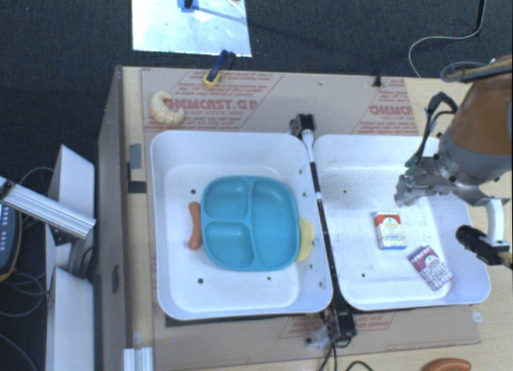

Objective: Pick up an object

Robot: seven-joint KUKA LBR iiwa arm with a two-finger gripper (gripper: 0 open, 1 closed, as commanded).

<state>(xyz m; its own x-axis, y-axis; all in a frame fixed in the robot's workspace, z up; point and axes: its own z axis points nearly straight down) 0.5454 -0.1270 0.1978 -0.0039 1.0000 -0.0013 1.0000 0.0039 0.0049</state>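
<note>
Nearest the camera, at the front of the right bin [473, 289], a small dark red packet [430, 267] lies at a slant on the white floor. Just behind it and a little to the left lies a red and white carton [390, 230], close to the packet but apart from it. Above and behind the carton hangs the pincer [410, 189], at the end of the grey arm [481, 133] that reaches in from the right; it is near the carton but not touching it, and nothing shows between its fingers. Whether those fingers are apart or together cannot be told from here.

In the left bin [172, 281] a blue divided plate [248, 223] sits in the middle. A small sausage [194, 226] lies just beside its left edge, and a yellow thing [307, 239] peeks out from under its right edge.

Farther back, on the table [264, 101] behind the bins, rests a pale curled thing [167, 107].
</note>
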